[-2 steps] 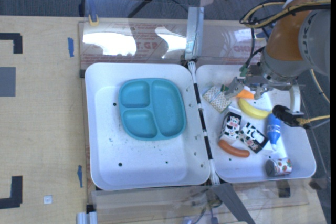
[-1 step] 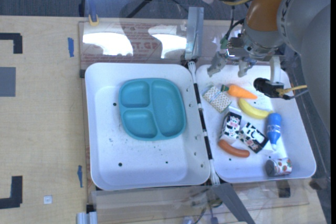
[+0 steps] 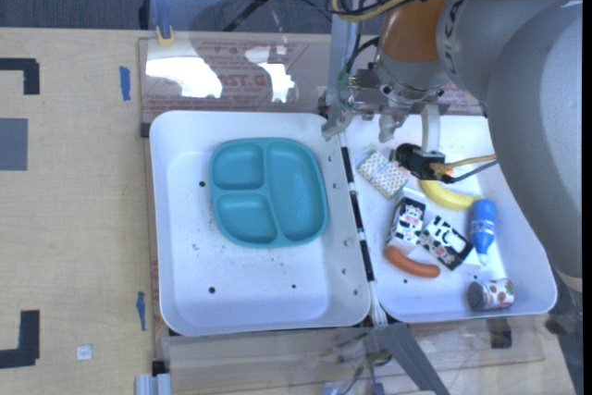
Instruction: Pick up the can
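Gripper [image 3: 404,127] hangs over back of right bin [image 3: 532,240], fingers spread, nothing between them. Banana [image 3: 448,194] just below. Can [image 3: 490,294] lies on side at bin's front corner, well apart. Blue plate [image 3: 269,191] in left bin [image 3: 176,227].

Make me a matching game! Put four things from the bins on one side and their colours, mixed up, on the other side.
Things:
1. plate
2. banana
3. sausage
4. bottle

Colours:
A. yellow
B. blue with a white cap
C. teal
D. red-orange

Pairs: 1-C, 2-A, 3-D, 4-B
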### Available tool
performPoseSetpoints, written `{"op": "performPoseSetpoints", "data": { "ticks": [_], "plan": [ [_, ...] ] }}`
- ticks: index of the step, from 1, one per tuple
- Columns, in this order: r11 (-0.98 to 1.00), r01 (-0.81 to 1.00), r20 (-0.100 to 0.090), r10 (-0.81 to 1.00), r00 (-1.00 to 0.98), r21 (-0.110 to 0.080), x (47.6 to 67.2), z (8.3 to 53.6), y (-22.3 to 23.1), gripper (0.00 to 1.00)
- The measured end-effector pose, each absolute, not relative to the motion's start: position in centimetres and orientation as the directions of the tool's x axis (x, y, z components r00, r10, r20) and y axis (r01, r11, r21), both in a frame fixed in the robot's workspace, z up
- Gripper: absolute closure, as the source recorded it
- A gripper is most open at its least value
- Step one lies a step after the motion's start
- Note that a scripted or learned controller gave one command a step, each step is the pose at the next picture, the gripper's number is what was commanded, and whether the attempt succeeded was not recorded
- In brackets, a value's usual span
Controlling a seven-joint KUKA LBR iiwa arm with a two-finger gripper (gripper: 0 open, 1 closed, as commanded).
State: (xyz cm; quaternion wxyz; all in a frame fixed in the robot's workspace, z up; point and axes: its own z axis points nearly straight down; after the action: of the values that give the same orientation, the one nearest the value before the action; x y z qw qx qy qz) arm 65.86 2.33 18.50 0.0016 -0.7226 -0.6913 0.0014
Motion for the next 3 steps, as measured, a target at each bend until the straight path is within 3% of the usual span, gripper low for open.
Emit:
{"op": "performPoseSetpoints", "data": {
  "ticks": [1, 2, 3],
  "plan": [
    [-0.082, 0.997, 0.0, 0.997, 0.082, -0.003, 59.7, 19.4, 3.3, 0.0],
    [-0.082, 0.997, 0.0, 0.997, 0.082, -0.002, 59.7, 20.4, 3.3, 1.0],
    [-0.228, 0.974, -0.001, 0.974, 0.228, 0.001, 66.7, 22.7, 5.9, 1.0]
  ]
}}
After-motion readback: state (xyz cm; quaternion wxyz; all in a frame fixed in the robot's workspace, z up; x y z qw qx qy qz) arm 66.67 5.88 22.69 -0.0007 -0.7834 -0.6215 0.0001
